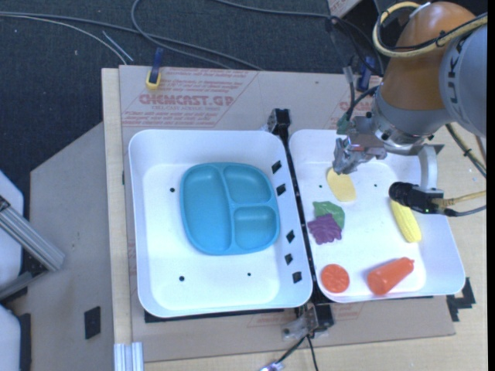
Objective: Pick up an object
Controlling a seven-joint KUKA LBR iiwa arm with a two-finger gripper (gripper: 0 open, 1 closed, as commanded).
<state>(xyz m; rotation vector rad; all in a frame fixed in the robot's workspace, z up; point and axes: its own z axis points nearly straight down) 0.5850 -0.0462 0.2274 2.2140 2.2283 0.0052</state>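
Observation:
My gripper (345, 161) hangs over the upper left part of the right bin (371, 144), its tip just above a pale yellow piece (342, 186). Nothing shows between its fingers. Below that piece lie a green leafy thing (328, 209) and a purple grape bunch (326, 227), touching each other. A yellow corn cob (407, 220) lies at the right side of the bin. Near the bin's front edge sit a round orange-red piece (335, 278) and an orange-red carrot-like piece (390, 275).
The left bin (155, 230) holds a blue divided plate (230, 207) at its middle. A black divider with clips (288, 199) runs between the two bins. The arm's orange band (421, 49) looms over the right bin's back edge.

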